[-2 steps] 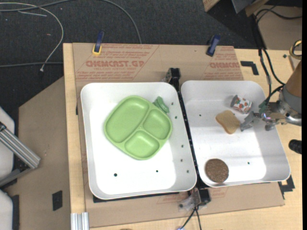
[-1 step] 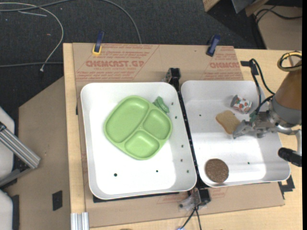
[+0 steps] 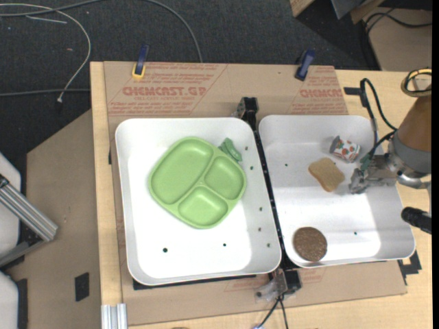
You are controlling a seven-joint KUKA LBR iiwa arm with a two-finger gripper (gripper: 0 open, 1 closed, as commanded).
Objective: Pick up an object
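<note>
The approach seems in hand: the gripper (image 3: 359, 181) hangs low in the right bin (image 3: 384, 249), fingers together and empty, just right of the tan sponge-like piece (image 3: 326, 174), so next it likely must open and shift left.

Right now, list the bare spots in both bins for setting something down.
Left bin: front strip below the green divided plate. Right bin: floor between the brown disc and tan piece. Crowded around the gripper.
</note>
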